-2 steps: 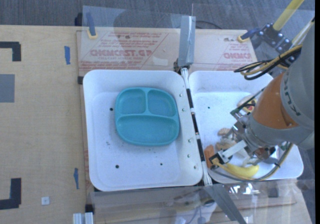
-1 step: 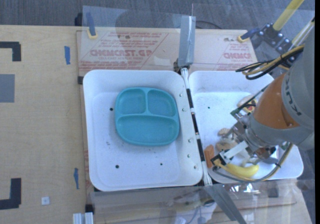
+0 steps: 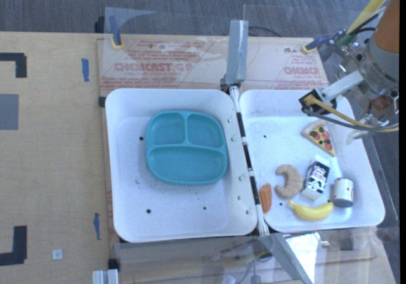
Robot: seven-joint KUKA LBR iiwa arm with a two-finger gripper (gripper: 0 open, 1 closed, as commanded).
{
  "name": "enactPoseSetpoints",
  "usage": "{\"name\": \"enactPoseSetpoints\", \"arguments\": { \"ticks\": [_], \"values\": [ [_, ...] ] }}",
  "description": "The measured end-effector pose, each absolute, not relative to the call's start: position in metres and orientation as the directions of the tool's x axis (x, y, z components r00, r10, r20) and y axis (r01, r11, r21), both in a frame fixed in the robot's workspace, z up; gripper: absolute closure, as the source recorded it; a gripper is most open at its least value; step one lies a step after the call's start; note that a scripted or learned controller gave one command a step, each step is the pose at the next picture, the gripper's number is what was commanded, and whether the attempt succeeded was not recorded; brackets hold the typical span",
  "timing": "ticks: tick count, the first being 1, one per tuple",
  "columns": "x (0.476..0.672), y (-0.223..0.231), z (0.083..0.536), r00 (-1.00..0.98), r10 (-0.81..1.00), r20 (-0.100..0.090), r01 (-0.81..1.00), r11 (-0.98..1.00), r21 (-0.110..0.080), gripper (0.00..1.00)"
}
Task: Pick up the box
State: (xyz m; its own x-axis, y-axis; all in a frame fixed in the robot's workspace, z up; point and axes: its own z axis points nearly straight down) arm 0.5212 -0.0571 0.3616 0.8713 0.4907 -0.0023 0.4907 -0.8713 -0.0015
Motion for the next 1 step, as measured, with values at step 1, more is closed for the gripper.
{"name": "enactPoseSetpoints", "arguments": {
  "ticks": [1],
  "values": [
    [0.4786, -0.1203, 0.2387, 0.969, 0.248, -0.005, 0.248, -0.969, -0.004, 0.00]
  ]
}}
